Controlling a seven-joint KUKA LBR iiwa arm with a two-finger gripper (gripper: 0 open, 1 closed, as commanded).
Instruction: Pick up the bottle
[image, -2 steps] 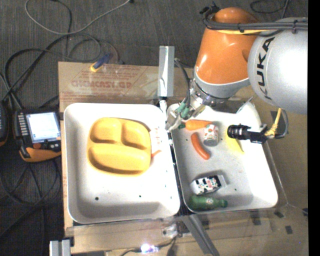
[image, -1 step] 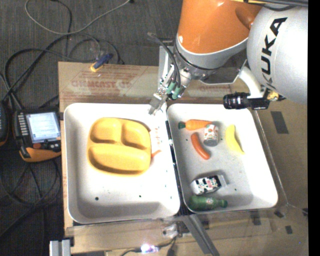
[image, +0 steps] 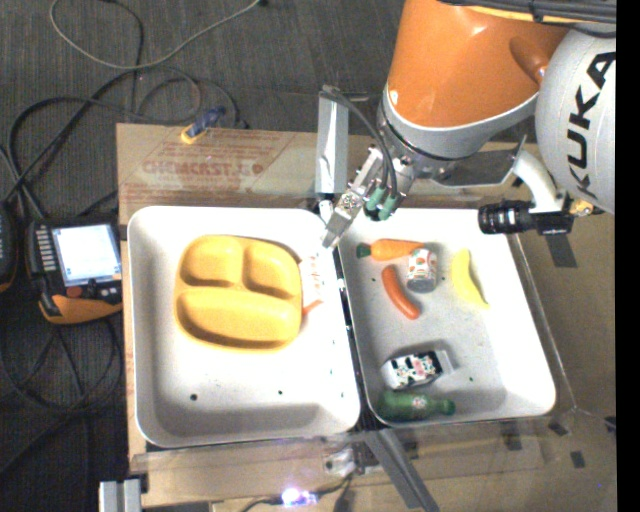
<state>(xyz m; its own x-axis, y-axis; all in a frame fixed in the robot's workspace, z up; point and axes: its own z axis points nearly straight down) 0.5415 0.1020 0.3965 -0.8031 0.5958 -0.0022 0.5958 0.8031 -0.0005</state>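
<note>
Green bottle (image: 415, 405) lying on its side in right bin (image: 530, 330), against the near wall, cap end toward the right; untouched, well apart from the pincer.

Pincer (image: 335, 228) hanging over the far end of the divide between the two bins, near the far-right corner of left bin (image: 150, 330); nothing seen between the fingers; gap too small and blurred to judge, so open or closed cannot tell.

Left bin: yellow compartment tray (image: 240, 290) flat on the floor, toward the far side; small white-and-red item (image: 314, 280) just beside its right edge, identity unclear.

Right bin: carrot (image: 390, 249) at the far side, touching or just beside a small printed can (image: 422, 266); orange sausage-shaped piece (image: 401, 293) just near of the carrot; banana (image: 468, 277) to the right of the can; black-and-white printed packet (image: 415, 368) just beyond the bottle.

Handheld screen device (image: 82, 255) off the counter to the left.
</note>
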